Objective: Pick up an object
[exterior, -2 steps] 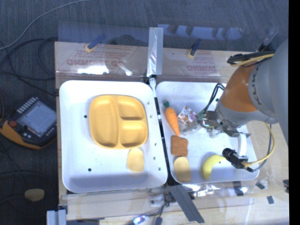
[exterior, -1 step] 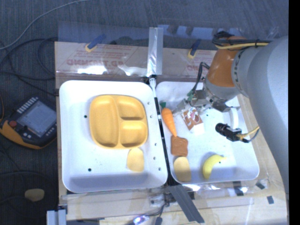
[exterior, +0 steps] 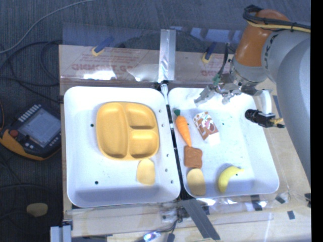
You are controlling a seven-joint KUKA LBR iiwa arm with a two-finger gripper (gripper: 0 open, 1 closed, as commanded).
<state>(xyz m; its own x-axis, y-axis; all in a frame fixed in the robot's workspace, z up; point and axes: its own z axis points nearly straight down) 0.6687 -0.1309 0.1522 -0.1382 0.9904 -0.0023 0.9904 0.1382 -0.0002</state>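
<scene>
Across the bench we record the left bin bearing a yellow divided tray, then the right bin. Within the latter lie a carrot, snack packet and banana; the gripper hovers above its far edge, fingers apart, holding nothing.

**Objects in the two bins**

Right bin: a carrot lies along the left wall, green top toward the far end. Just beside it sits a white packet with a red print, tilted. Nearer the front, a brown slab lies flat, touching a pale yellow lump below it. A banana curves near the front right corner.

Left bin: a yellow tray with three compartments lies flat in the middle. A pale yellow piece rests just in front of it.
</scene>
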